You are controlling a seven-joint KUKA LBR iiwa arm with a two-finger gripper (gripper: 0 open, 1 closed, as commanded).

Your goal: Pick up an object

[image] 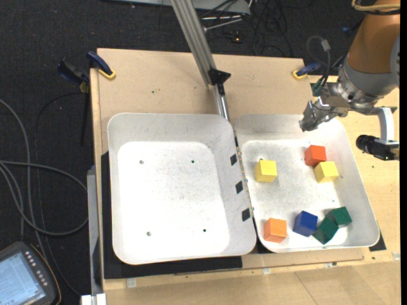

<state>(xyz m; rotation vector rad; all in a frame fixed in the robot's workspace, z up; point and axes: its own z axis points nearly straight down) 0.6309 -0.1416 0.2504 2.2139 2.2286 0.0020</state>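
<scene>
Over the right bin's [359, 189] far edge, near its far right corner, hangs the gripper [310, 122]; I cannot tell its state. Nothing is seen in it. Nearest it lie the red-orange cube [315, 154] and a yellow cube [326, 171], touching, by the right wall. Another yellow cube [266, 170] sits toward the left wall; orange [275, 229], blue [306, 223] and two green blocks [334, 224] line the near edge.

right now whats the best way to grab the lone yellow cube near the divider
Take the yellow cube across two opposite flat side faces, coming straight down from above. It sits flat on the right bin floor with open space all round, so the tool has room on either side.
</scene>
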